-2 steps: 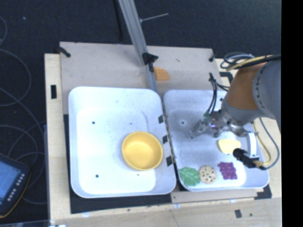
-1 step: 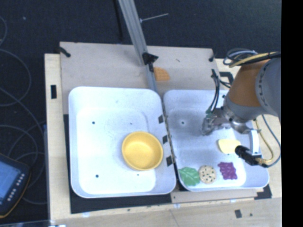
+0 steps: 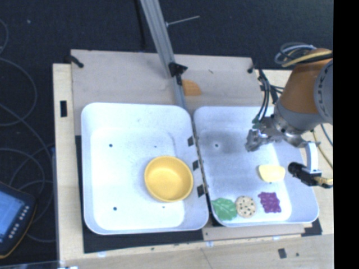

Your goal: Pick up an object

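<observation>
No brand, label or writing can be read on anything here. Two shallow white bins sit side by side on the surface. The left bin carries a yellow bowl toward its lower right part, close to the divide between the bins. The right bin carries four small things: a pale yellow piece near its right edge, and along its near edge a row of a green piece, a round speckled cookie and a purple piece.

The claw hangs over the middle of the right bin, at the end of the grey arm with its orange band, which comes in from the right edge of the surface. Nothing shows between its tips; whether it is open or closed cannot be told from this slant.

The pale yellow piece lies near the claw, toward the near right corner of the bin and apart from it. The row of three lies farther off, by the near edge.
</observation>
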Motion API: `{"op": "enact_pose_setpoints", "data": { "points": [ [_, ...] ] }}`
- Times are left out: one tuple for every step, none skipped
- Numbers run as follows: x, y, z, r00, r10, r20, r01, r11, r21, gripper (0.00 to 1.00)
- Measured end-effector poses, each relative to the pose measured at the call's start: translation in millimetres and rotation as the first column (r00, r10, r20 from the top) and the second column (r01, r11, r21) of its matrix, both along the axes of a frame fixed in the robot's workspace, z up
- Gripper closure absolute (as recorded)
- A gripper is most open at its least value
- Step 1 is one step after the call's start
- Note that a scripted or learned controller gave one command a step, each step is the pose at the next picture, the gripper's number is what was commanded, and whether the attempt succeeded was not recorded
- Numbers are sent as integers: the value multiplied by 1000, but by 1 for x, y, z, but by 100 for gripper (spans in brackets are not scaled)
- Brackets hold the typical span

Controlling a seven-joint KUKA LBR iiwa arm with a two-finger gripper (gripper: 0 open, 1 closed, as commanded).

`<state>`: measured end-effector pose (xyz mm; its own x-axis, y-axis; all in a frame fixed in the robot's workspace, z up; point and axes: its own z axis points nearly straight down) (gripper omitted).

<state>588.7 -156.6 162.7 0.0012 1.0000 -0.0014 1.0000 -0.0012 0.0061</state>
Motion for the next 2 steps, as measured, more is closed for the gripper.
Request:
{"op": "enact_pose_setpoints", "data": {
  "points": [
    [1, 3, 64, 1000, 5, 3, -5, 1000, -1, 100],
    [2, 1, 55, 1000, 4, -7, -4, 1000, -1, 100]
  ]
}}
